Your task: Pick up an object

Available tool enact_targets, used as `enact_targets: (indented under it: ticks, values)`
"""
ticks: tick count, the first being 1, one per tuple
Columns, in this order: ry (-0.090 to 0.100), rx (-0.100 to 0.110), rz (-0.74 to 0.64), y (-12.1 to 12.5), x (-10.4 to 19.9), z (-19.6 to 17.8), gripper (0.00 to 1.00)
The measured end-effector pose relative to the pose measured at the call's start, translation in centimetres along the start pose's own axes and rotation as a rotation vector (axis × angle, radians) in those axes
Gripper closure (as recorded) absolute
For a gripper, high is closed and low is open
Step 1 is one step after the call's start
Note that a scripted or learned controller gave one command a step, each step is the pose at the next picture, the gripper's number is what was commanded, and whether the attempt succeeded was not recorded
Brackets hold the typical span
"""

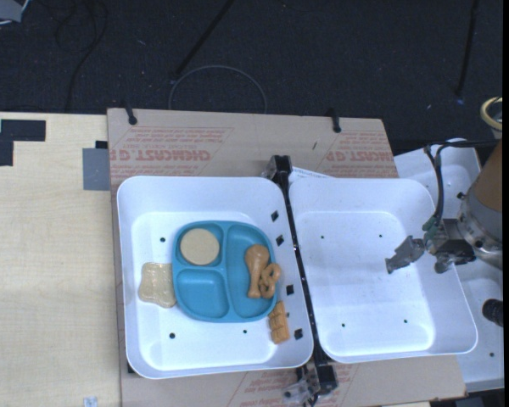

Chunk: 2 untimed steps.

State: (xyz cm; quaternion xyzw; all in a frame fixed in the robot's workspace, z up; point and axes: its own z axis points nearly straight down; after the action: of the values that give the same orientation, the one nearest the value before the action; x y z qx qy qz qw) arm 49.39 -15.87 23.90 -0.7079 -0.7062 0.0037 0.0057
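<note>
Bench [42, 253]: pale wood surface carrying a cardboard sheet [237, 147], on which two shallow white bins sit side by side.
Left bin [144, 206]: holds every loose object in the scene.
Blue tray [205, 297]: three-compartment plate at the centre of the left bin.
Round cracker [198, 246]: tan disc lying in the tray's 10 o'clock compartment.
Pretzel piece [262, 271]: brown twisted item lying in the tray's 3 o'clock compartment.
Pale slab [158, 284]: cream-coloured bread-like object on the bin floor, touching the tray's rim at 9 o'clock.
Small brown piece [278, 322]: lies on the bin floor just outside the tray at 5 o'clock, near the divider between the bins.
Right bin [356, 337]: the arm reaches over its 3 o'clock rim.
Arm [490, 197]: enters from 3 o'clock of the view.
Gripper [403, 257]: poised over the right bin's 3 o'clock side, well apart from all objects in the left bin; whether the fingers are spread or pressed together cannot be told, and nothing is seen between them.
</note>
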Motion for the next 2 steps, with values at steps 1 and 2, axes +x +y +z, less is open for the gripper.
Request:
enact_targets:
  ticks: [1, 2]
  values:
    - [-0.002, -0.01, -0.002, 0.2, 0.0, -0.6, 0.0]
    - [0.0, -0.006, -0.002, 1.1, -0.2, 5.2, 0.0]
